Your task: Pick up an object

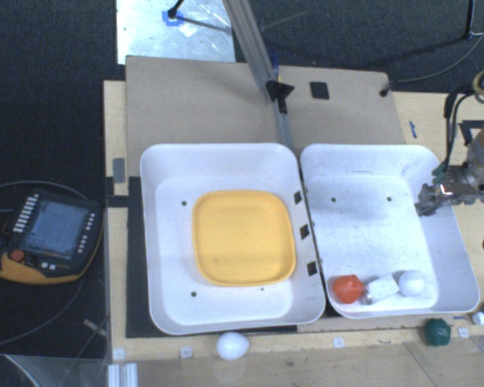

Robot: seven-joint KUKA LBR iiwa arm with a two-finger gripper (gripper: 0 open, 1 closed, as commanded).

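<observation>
Looking like nothing's been picked up yet: the end effector (430, 200) hangs over the right white bin's (363, 176) right edge, can't tell its state, while the small orange ball (346, 289) sits untouched by the bin's front edge.

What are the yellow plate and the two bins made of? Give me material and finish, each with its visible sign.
Yellow plate: probably plastic, matte; even flat colour, soft rounded rim, no glare.
Left bin and right bin: probably moulded plastic, slightly glossy white; rounded corners, thin lips, faint speckling on the right floor. Material uncertain from this view.
</observation>
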